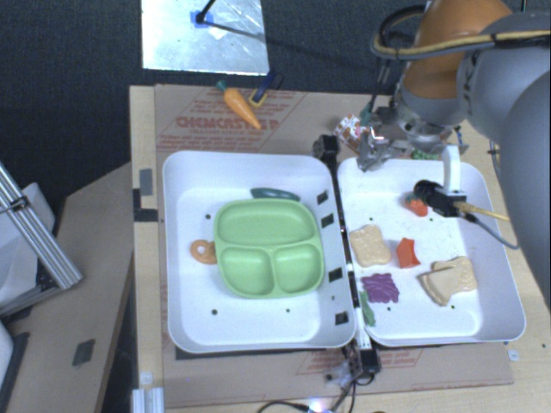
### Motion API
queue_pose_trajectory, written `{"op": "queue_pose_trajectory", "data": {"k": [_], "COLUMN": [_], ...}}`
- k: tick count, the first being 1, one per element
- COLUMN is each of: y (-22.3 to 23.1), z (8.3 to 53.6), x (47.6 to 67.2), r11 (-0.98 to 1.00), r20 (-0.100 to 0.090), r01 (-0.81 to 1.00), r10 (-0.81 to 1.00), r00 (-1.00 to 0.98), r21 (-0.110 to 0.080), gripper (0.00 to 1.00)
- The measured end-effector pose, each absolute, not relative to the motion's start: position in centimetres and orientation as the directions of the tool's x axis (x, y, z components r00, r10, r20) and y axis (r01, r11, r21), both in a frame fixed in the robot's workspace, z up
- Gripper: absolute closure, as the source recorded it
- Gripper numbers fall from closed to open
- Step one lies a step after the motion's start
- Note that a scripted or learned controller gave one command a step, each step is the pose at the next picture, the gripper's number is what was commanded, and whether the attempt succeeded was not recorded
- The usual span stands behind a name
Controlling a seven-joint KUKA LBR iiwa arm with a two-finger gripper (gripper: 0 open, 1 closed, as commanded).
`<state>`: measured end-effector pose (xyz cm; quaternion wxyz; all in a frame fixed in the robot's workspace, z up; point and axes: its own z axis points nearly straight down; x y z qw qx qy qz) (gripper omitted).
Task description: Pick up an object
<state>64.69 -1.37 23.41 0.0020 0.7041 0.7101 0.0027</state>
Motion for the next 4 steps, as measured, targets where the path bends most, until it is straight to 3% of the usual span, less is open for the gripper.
{"op": "queue_pose_trajectory", "data": {"k": [1,3,4], "y": [-0.2,-1.1,-0.4], "z": [23.2,23.3,23.4], "x": [66.1,64.9,65.9], "r11": [0.006,0.001,0.005], "r20": [0.0,-0.001,-0.001], "r01": [1.0,1.0,1.0], "r10": [1.0,1.0,1.0], "r00": [-0.006,-0.001,-0.005], "r21": [0.004,0.001,0.004], "gripper": [1.0,1.0,1.0]}}
